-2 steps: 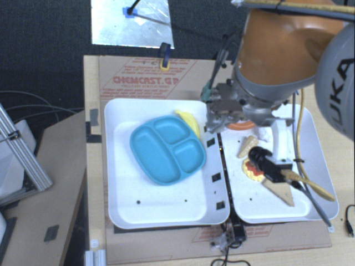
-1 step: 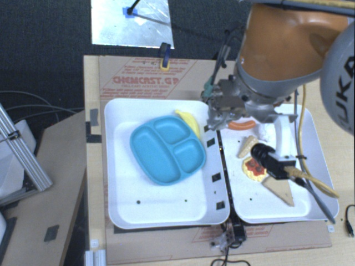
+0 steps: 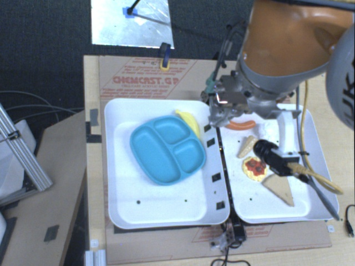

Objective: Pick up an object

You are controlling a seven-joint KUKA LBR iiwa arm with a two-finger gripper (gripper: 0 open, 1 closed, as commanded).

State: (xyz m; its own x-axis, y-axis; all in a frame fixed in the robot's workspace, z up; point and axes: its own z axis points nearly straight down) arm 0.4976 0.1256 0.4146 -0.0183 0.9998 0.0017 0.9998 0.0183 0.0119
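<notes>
Here your end effector sits low at the far end of the divider between the 2 bins — whether it is wide or narrow you cannot tell. The hot dog lies just right of it, the banana just left, against the blue tray. This looks like the approach step; next, you'd need to settle on 1 target and descend.

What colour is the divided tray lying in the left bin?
Light blue. The divided tray shows plainly in the camera view, lying in the left bin.
</notes>
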